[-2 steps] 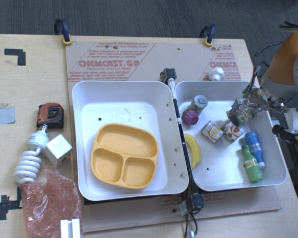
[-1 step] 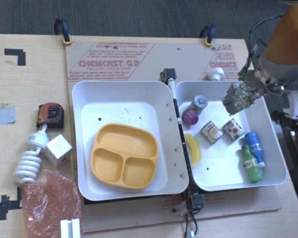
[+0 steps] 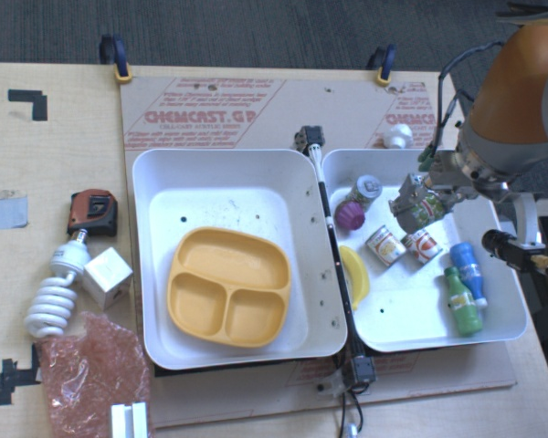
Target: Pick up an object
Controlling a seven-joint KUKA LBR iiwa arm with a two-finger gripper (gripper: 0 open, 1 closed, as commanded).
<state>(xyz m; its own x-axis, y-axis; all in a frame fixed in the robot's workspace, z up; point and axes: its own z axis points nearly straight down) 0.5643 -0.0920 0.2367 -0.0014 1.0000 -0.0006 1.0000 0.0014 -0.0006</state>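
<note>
My gripper [image 3: 418,204] hangs low over the back of the right bin [image 3: 502,331], reaching in from the right. A greenish labelled thing [image 3: 427,211] sits right at its tip; whether it is gripped is unclear. Just below lie two small cans [image 3: 384,245] [image 3: 425,245]. To the left are a purple ball [image 3: 350,214] and a silver-topped can [image 3: 367,188]. A yellow banana [image 3: 354,276] rests against the bin's left wall. Near the right wall lie a blue bottle [image 3: 466,267] and a green bottle [image 3: 461,306].
The left bin [image 3: 155,245] holds a yellow divided plate [image 3: 228,286]. On the bench to the left lie a spiral light bulb [image 3: 55,295], a white cube [image 3: 108,272], a tape measure [image 3: 93,211] and a red mesh bag [image 3: 91,372]. A divider bar [image 3: 327,217] runs between the bins.
</note>
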